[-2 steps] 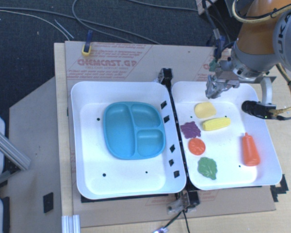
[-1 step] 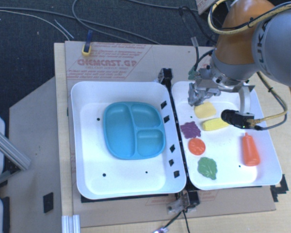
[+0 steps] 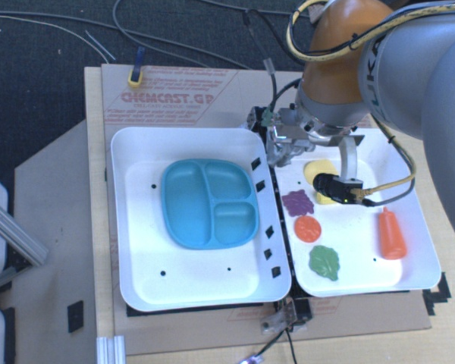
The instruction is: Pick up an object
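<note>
My gripper (image 3: 316,161) hangs over the back of the right bin (image 3: 421,268), open, its two grey fingers spread wide. A yellow object (image 3: 317,173) lies just below and between them, partly hidden by a black part of the gripper; nothing is gripped. In front of it lie a purple piece (image 3: 296,202), a round red-orange piece (image 3: 309,229) and a green piece (image 3: 324,262). An orange bottle-shaped item (image 3: 391,233) rests toward the bin's right side.
A blue divided plate (image 3: 208,203) lies in the left bin (image 3: 129,203). The ridge between the two bins runs just left of the gripper. Cables trail across the dark floor behind the bench, and the bulky grey arm covers the bin's back right corner.
</note>
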`<state>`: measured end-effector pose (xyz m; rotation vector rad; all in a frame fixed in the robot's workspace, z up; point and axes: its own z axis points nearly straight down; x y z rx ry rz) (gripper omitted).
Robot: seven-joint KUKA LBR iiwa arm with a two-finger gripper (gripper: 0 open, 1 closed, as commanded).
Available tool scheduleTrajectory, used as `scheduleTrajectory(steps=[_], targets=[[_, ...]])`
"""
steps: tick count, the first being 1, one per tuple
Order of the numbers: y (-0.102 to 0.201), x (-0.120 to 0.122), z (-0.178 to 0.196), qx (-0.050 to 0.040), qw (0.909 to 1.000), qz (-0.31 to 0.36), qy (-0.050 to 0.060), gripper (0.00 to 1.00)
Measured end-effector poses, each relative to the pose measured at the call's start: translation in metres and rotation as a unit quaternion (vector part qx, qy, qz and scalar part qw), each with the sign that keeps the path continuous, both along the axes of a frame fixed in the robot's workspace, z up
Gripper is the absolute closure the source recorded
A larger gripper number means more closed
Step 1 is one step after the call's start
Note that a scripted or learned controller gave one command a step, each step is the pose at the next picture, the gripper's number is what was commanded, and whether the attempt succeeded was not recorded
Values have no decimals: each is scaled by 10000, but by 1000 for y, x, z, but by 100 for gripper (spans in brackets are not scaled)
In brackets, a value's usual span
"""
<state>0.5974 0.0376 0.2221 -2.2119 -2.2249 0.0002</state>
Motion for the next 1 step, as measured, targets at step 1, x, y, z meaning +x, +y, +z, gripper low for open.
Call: scheduleTrajectory(steps=[1], targets=[[51, -15, -9, -7, 10000, -9, 5, 100]])
